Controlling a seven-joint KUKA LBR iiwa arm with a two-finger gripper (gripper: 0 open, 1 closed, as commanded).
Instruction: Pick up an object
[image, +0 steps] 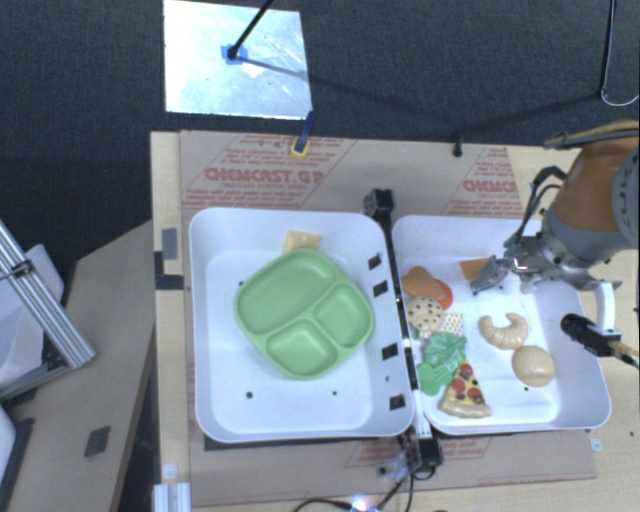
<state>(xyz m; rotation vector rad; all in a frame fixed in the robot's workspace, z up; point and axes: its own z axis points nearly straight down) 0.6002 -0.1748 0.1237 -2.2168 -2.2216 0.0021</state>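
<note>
Two white bins (215, 400), one green divided plate (304, 312), one croissant (504, 329), one pizza slice (465, 393), gripper (507, 268) jaws' state unclear

A dark carpeted floor (80, 120) is seen around a pale wooden bench (165, 180), on which printed cardboard (260, 170) is laid, while a shiny silver sheet (235, 60) is spread on the floor behind it.

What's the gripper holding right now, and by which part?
Cannot be told. The gripper sits low over the right bin, next to an orange piece at the bin's back, but no object is visible between its fingers.
</note>
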